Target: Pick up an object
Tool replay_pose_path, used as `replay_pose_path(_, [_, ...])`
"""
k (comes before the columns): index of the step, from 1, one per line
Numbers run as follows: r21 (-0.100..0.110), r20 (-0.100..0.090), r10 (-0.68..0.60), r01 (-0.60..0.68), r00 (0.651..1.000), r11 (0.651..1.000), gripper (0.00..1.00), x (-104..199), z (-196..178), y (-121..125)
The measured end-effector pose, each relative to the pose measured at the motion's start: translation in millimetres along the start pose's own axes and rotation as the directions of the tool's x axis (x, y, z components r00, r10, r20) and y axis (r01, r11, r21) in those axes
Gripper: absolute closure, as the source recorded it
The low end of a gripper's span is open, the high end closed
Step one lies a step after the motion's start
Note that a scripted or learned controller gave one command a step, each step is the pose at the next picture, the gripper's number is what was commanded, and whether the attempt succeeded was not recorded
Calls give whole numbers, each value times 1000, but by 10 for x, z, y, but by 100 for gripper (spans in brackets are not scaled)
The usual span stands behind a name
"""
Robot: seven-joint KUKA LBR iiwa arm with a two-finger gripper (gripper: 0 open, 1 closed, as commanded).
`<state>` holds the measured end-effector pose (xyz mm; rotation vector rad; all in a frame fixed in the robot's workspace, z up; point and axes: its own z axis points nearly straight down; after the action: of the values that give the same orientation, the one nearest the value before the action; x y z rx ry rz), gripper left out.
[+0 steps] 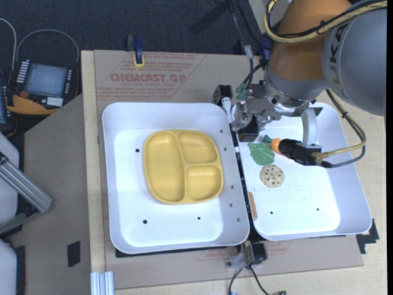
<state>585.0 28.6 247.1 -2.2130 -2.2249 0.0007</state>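
While the gripper hangs low at the right bin's eleven o'clock corner, I cannot tell its pincer state. Green leaf piece and cookie lie at its six o'clock. I judge: approach step; next, descend and close.

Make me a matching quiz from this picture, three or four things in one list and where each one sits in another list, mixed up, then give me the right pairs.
Things:
1. yellow divided plate
2. cookie
3. green piece
4. blue clamp

Places:
A. right bin, nearest its middle
B. top edge of the brown board
C. left bin
D. right bin, just above the cookie

Pairs: 1-C, 2-A, 3-D, 4-B
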Motion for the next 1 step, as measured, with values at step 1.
replay_pose_path(1, [2,1,0,0,1000,1000,100,524,127,-35])
